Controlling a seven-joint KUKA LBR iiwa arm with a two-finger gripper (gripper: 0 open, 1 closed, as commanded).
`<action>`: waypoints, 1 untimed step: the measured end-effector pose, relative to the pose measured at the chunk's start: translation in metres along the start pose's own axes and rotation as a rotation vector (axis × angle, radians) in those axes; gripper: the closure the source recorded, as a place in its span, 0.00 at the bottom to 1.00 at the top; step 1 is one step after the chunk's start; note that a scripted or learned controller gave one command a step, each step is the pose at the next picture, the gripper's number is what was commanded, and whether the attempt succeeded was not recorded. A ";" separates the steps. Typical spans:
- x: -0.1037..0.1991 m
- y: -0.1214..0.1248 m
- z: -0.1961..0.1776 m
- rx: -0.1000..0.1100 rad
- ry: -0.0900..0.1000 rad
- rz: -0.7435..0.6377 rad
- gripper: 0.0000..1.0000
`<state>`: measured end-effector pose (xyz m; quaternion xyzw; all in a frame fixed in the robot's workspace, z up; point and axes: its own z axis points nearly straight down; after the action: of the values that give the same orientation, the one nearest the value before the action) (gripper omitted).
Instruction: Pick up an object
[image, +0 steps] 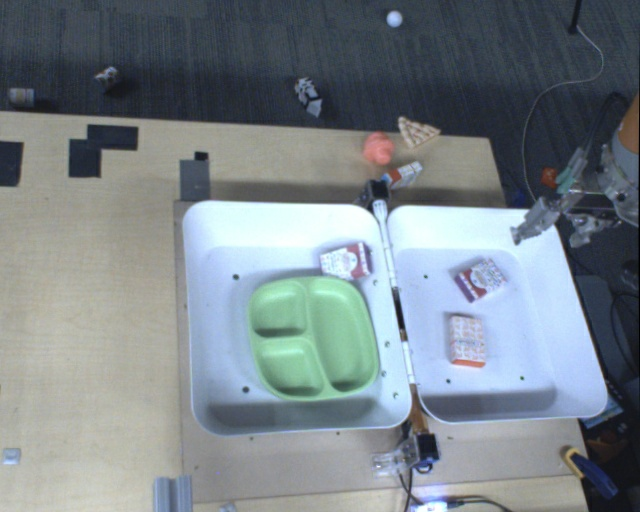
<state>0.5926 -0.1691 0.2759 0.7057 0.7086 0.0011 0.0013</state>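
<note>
Plainly, nothing has been lifted yet. Starting at the left bin (200, 300), a green divided tray (313, 337) lies in its middle, and a small red-and-white carton (346, 261) sits near the bin's far right corner, just beyond the tray. Across the divide, the right bin (560, 330) carries two similar cartons: one packet (480, 279) toward its far edge, another packet (467, 340) near the centre. The gripper (530, 226) hovers at that bin's far right corner, well apart from both packets; whether it is spread or closed I cannot tell. Reaching, descending and grasping all remain.
</note>
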 end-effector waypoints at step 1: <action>0.030 -0.058 0.143 0.005 0.002 0.002 0.00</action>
<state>0.5353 -0.1390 0.1328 0.7064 0.7078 -0.0001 -0.0009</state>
